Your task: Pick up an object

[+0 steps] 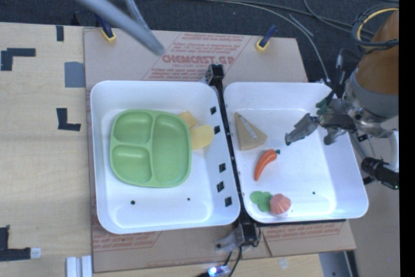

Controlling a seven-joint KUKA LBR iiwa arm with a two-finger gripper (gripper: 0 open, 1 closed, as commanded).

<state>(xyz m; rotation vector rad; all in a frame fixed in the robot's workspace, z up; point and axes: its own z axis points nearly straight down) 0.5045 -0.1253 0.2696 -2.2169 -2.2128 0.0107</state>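
Observation:
My gripper [316,132] hangs over the right side of the right bin [324,185], its two dark fingers spread open with nothing between them. An orange carrot [264,163] lies in the middle of that bin, to the lower left of the gripper and apart from it. A tan wedge [248,132] rests near the bin's left wall. At the front of the bin a small green piece [260,199] sits against a pink rounded piece [280,204].
The left bin [162,211] holds a green divided plate [150,147] with yellow pieces [200,134] at its right edge. A black divider [224,139] runs between the bins. Cables [292,16] trail across the dark floor behind the bench.

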